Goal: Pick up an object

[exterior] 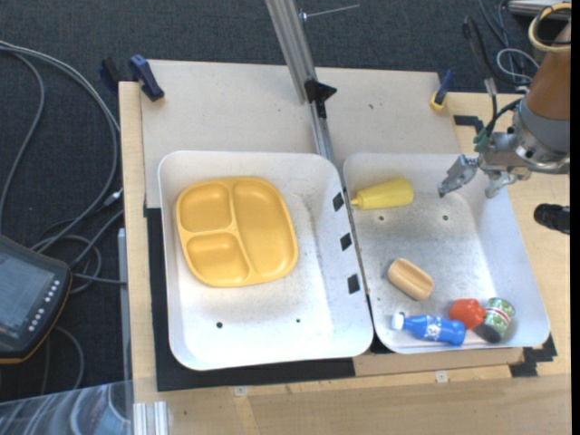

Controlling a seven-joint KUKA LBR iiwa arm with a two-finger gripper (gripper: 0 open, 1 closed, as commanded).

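Bench (pixel 227 98): pale wood top, standing on dark carpet floor (pixel 63 16). Black cables (pixel 36 89) trail over the carpet left of the bench. Blue clamp (pixel 145 75) at the bench's far-left corner. Metal pole (pixel 290 34) rises from its far edge. Even light.

Bench (pixel 227 107): pale wooden top.
On it: two white bins — left bin (pixel 181 333), right bin (pixel 521 252) — touching, toward the near edge.

Even, fairly bright light is falling from above, casting only soft shadows. The white bins (pixel 272 352) are glaring slightly; detail is looking mildly soft.
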